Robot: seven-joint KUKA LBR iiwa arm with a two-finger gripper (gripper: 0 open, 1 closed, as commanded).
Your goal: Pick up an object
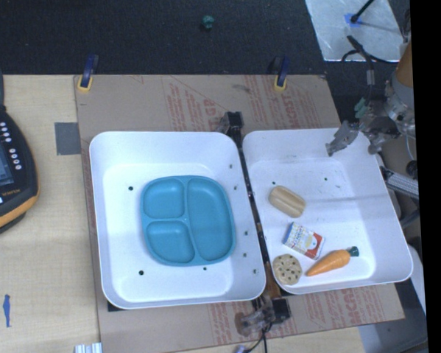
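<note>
Grey gripper (358,137), partly cut off, above right bin (369,201).

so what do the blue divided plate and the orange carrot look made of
The blue three-compartment plate looks like moulded plastic: uniform colour, smooth matte surface, rounded dividers. The small orange carrot with a green top is probably a plastic toy, evenly coloured and slightly glossy, though it is too small to tell.

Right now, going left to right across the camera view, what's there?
Pendant → blue plate → cookie → carton → carrot → gripper.
</note>
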